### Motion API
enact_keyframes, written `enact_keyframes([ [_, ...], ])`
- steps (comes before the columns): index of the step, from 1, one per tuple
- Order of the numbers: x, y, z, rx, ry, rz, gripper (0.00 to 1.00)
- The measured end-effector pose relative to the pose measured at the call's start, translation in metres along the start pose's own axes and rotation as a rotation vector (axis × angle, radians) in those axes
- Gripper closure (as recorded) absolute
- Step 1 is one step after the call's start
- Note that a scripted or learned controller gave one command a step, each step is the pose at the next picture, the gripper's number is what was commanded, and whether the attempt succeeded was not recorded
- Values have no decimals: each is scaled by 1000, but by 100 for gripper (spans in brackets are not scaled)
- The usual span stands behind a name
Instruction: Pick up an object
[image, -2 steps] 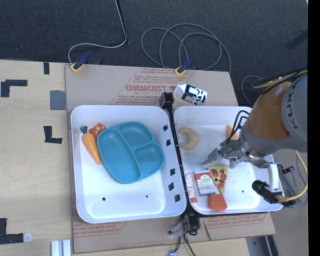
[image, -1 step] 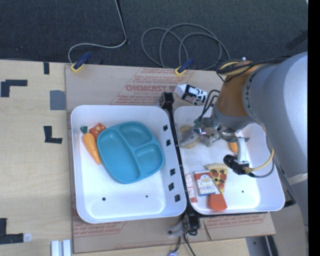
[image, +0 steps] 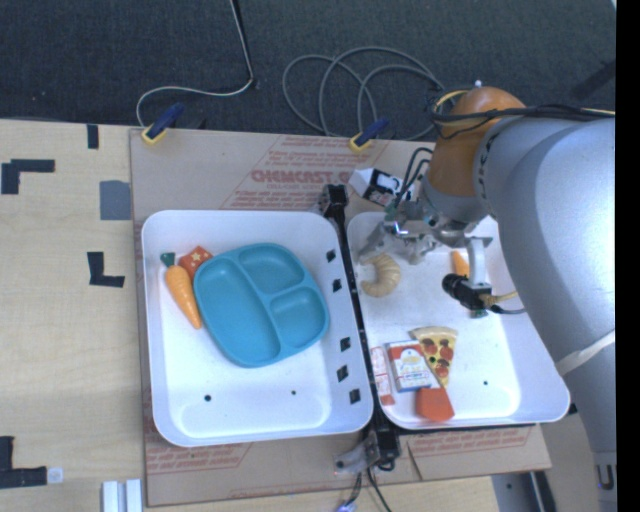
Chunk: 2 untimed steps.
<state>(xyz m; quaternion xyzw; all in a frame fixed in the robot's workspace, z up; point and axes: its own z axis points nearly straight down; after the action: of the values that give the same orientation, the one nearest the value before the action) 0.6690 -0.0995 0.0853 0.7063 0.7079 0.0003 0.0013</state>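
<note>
Dark carpet floor, loose cables, wooden bench

In the right bin we see a tan croissant near the divider, a pizza slice with red dots, a small red-and-white carton just beside it, and a red-orange block. In the left bin we find a blue divided plate, a carrot touching its left edge.

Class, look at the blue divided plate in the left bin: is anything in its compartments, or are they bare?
Bare. The blue divided plate shows plain blue in all its compartments; the toy carrot lies beside it on the bin floor.
</note>
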Motion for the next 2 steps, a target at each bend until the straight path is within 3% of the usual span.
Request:
enact_keyframes([
  [1, 0, 2, -13, -6, -2, -1, 100],
  [2, 13, -56, -100, 0, 1, 1, 100],
])
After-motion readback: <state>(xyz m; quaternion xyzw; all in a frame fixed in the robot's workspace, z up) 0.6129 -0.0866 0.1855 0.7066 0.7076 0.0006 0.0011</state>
